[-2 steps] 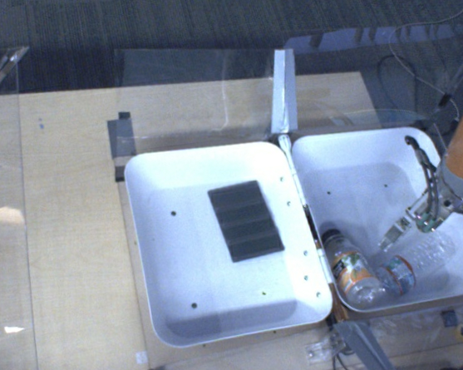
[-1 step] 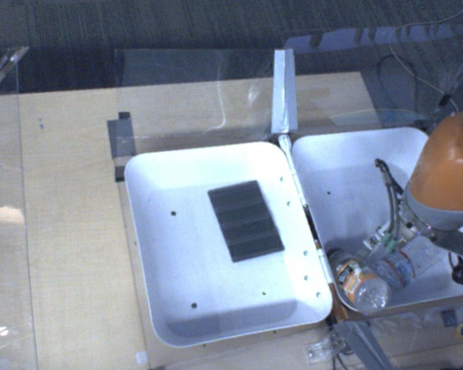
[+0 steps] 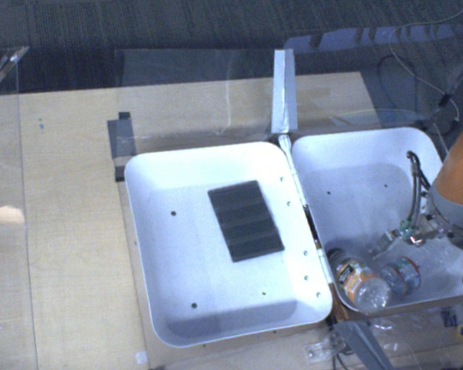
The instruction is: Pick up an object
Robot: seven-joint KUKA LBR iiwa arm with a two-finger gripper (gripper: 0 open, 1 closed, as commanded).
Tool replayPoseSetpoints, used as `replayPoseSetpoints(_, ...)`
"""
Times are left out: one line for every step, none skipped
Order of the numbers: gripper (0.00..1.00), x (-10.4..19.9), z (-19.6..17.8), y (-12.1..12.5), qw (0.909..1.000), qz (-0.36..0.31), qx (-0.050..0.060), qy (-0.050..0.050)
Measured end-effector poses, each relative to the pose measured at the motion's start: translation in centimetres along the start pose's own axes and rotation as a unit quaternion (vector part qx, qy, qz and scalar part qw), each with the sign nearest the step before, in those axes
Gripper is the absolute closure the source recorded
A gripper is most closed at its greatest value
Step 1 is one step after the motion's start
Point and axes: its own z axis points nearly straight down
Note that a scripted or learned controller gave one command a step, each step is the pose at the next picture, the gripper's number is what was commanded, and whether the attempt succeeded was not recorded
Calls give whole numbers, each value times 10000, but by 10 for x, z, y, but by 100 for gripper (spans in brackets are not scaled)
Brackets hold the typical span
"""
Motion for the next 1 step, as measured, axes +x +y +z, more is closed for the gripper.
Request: replayPoseSetpoints(0,67,0,53,9999,142,-20,1)
